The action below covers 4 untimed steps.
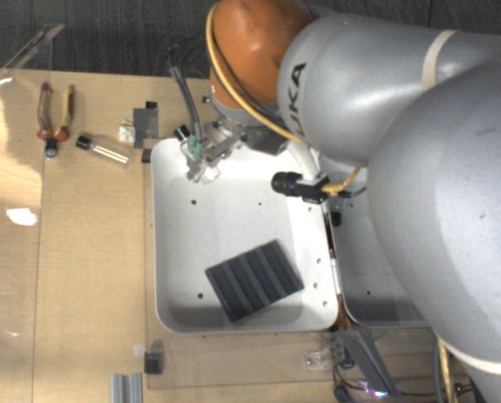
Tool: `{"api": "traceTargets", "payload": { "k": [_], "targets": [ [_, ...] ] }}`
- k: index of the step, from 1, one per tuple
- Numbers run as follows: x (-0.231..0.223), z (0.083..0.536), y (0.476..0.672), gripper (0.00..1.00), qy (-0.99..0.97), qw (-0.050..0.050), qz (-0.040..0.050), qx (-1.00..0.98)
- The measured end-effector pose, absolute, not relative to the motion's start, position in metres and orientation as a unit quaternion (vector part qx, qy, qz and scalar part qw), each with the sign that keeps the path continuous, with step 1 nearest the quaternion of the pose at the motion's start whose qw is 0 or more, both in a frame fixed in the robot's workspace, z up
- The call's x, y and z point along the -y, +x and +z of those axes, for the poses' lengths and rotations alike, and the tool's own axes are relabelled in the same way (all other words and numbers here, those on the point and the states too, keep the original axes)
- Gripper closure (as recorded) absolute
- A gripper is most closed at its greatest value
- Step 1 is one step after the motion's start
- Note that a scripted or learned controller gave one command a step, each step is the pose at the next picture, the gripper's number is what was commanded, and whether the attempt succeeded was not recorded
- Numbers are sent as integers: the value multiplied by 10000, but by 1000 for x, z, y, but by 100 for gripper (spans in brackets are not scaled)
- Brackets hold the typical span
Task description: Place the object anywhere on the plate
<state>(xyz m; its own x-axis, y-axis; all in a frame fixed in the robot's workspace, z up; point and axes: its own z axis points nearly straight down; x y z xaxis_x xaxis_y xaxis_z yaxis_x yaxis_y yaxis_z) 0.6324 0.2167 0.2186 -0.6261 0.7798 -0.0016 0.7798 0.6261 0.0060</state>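
— Wooden bench, white bin (174, 309). Where's the plate?
— That dark ribbed plate (254, 280) lies flat in it, looks stiff.
— And the gripper (198, 159)?
— Up by the bin's far corner (can't tell if it's open, or what it holds).

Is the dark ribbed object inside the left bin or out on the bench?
Inside. The dark ribbed object lies flat on the floor of the left bin, near its front wall, skewed to the bin's sides.
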Motion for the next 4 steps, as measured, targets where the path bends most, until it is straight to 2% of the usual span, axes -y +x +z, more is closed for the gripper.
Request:
{"api": "traceTargets", "payload": {
  "k": [1, 2, 3, 4],
  "targets": [
    [-229, 192, 662, 100, 4594, 13, 16, -8883],
    [-230, 204, 663, 100, 4578, 33, 36, -8890],
    [-229, 242, 669, 100, 3538, 26, 21, -9353],
    [-230, 294, 655, 100, 3049, 34, 25, -9524]
  ]
}}
